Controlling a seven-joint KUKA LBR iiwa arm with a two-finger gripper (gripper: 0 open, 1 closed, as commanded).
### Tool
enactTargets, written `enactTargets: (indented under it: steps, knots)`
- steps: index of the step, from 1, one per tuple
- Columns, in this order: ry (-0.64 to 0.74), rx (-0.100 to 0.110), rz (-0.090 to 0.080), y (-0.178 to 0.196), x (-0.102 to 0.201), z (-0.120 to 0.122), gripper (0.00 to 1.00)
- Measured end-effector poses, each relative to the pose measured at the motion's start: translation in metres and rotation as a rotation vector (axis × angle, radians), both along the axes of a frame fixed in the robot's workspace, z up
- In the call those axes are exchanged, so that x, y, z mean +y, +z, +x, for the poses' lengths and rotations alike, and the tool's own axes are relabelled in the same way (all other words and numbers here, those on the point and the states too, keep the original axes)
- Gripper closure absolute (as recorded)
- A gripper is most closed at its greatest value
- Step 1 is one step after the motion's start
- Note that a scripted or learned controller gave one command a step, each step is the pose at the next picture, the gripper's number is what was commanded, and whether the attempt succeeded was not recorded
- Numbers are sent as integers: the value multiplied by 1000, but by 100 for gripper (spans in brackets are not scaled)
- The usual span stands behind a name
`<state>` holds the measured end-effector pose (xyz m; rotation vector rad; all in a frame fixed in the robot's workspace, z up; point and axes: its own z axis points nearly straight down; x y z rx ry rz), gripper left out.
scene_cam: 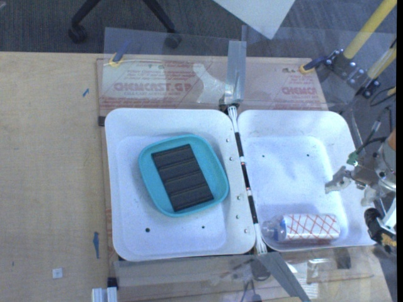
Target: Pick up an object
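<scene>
The gripper (pixel 345 178) is hovering open at the right bin's (pixel 296 126) right wall, the bottle (pixel 302 228) lying well apart; the left bin (pixel 126 128) is holding a teal tray (pixel 183 175).

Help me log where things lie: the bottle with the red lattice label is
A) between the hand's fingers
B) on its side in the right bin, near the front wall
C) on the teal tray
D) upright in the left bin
B: the bottle lies flat along the right bin's front wall.
</scene>
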<state>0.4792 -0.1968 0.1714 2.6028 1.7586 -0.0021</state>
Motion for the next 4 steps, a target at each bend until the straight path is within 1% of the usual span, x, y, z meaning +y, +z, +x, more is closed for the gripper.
enactTargets:
  steps: [1, 2, 3, 4]
  knots:
    - [-8, -8, -2, -84, 55, 34, 0]
    - [-136, 1, 0, 70, 29, 3, 0]
    - [-96, 1, 1, -75, 45, 0, 0]
    - [-318, 1, 1, -2, -5, 2, 0]
